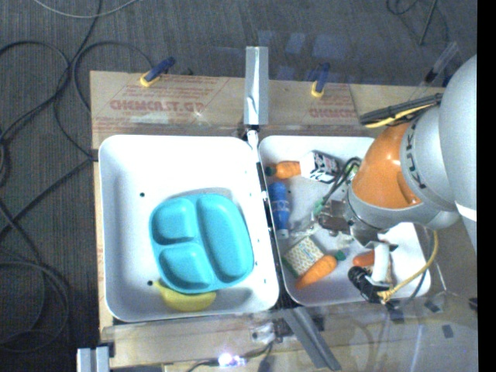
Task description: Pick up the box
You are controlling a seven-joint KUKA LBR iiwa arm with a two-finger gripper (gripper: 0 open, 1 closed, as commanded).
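Arm [403, 177] over right bin [422, 281], box [304, 252] below

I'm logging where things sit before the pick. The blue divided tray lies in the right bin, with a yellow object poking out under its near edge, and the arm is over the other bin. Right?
Not quite. The camera view shows the blue divided tray in the left bin, not the right. The yellow object does poke out under its near edge, and the arm is over the other bin.

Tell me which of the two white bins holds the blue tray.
The left bin: the blue tray lies in it over something yellow. The right bin holds small clutter and the arm.
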